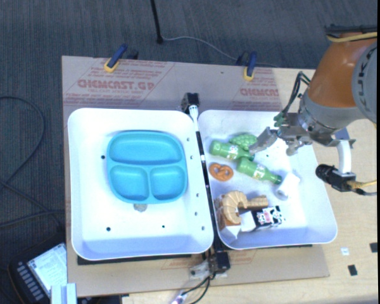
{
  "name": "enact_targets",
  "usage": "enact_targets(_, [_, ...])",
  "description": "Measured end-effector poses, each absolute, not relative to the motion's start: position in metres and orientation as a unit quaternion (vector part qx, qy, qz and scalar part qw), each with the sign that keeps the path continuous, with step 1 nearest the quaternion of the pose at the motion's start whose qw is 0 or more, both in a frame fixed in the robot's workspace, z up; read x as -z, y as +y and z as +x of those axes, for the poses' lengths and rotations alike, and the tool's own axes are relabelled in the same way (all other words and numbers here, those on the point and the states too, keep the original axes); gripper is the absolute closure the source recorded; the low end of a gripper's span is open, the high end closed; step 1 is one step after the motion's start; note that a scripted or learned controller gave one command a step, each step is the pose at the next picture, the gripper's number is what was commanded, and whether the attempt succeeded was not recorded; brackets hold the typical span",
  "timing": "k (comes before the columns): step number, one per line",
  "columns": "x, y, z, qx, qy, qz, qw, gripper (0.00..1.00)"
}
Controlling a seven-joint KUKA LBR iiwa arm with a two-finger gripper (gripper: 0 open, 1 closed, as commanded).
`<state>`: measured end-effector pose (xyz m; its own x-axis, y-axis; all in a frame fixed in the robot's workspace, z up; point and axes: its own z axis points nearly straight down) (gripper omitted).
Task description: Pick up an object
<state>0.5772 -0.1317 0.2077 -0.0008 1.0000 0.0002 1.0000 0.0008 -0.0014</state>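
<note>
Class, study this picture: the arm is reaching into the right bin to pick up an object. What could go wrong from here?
1. The green bottles lie crowded together under the gripper, so it may nudge one while closing on another.
2. They are rounded and could roll or slip free.
3. The pretzel lies close by and might get knocked aside.

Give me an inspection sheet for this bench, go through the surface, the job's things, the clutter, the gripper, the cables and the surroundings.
Surface: two white bins, left bin and right bin, on a cardboard sheet held by two clamps.
Job's things: in the right bin, two green bottles, a pretzel, a croissant, a black and white toy.
Clutter: blue divided tray in the left bin.
Gripper: the gripper is over the right bin near the bottles, open, holding nothing.
Cables: black cable on the floor at left.
Surroundings: dark carpet.
</note>
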Motion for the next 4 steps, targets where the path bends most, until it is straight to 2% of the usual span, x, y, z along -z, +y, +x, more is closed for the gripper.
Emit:
enact_targets(1, [-0.103, -0.100, 0.504, -0.0002, -0.707, -0.707, 0.000, 0.00])
enact_targets(2, [-0.113, -0.100, 0.505, 0.0007, -0.706, -0.708, -0.001, 1.00])
enact_targets(3, [-0.237, -0.022, 0.533, 0.0008, -0.708, -0.706, -0.001, 1.00])
enact_targets(4, [-0.244, -0.180, 0.508, -0.0015, -0.706, -0.708, -0.001, 1.00])
